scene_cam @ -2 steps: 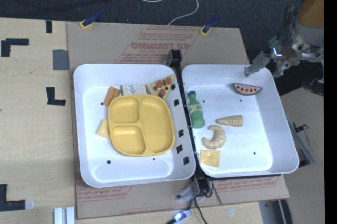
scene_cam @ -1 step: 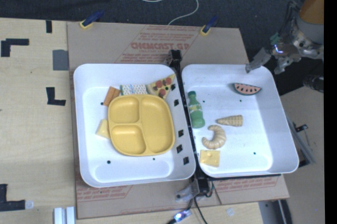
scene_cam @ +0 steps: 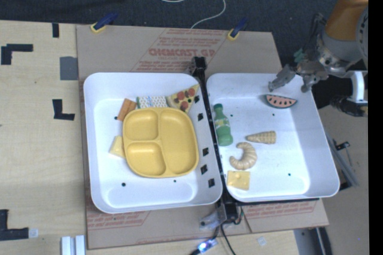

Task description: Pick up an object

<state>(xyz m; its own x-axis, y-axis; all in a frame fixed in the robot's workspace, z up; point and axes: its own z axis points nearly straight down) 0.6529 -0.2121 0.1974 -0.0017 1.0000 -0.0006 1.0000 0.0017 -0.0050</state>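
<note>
hanging over the far right corner of the right bin [scene_cam: 317, 146], the gripper [scene_cam: 294, 81] had its two grey fingers spread wide, with nothing between them. one finger [scene_cam: 280, 81] reached down and left toward the bin floor; the other sat nearer the rim on the right. the watermelon slice [scene_cam: 280, 101] lay just below and between those fingers, near them but apart, flat on the white floor close to the far wall.

further toward the near side of the same bin lay a cone [scene_cam: 262, 137], a croissant [scene_cam: 244, 155] just beside it, and a cheese wedge [scene_cam: 239, 179] near the front wall. a green bottle [scene_cam: 222, 126] lay along the left wall of that bin, well apart from the gripper.

the left bin [scene_cam: 102, 146] held a yellow tray [scene_cam: 160, 142] with three compartments. a pizza slice [scene_cam: 184, 97] and a few small pieces, too crowded to tell, poked out from behind its far edge, and a pale wedge [scene_cam: 116, 146] showed at its left.

the arm [scene_cam: 349, 19] came in from the upper right.
</note>
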